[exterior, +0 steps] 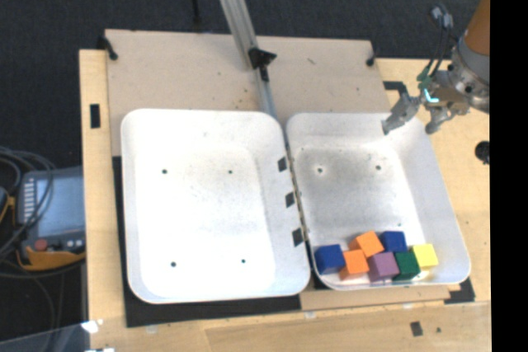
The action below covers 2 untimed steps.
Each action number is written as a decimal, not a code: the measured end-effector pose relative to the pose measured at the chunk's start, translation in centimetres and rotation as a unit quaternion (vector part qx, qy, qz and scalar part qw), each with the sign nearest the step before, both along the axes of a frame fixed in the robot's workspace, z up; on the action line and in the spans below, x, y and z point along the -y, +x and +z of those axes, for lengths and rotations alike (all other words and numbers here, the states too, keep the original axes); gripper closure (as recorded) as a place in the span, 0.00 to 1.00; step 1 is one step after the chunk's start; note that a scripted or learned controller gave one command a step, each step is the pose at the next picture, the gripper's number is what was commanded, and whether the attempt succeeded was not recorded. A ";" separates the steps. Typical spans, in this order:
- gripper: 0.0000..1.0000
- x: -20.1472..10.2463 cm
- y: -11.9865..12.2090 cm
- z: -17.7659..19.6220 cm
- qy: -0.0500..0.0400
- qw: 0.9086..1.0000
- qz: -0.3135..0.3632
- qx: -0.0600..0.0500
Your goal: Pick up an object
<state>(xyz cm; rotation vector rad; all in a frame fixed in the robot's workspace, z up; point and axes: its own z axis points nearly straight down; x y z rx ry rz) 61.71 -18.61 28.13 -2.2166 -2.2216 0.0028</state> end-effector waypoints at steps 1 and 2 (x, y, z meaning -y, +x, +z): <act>0.00 0.0 0.1 0.3 -0.001 1.000 0.001 0.002; 0.00 1.1 -0.6 -4.7 -0.002 1.000 -0.002 0.000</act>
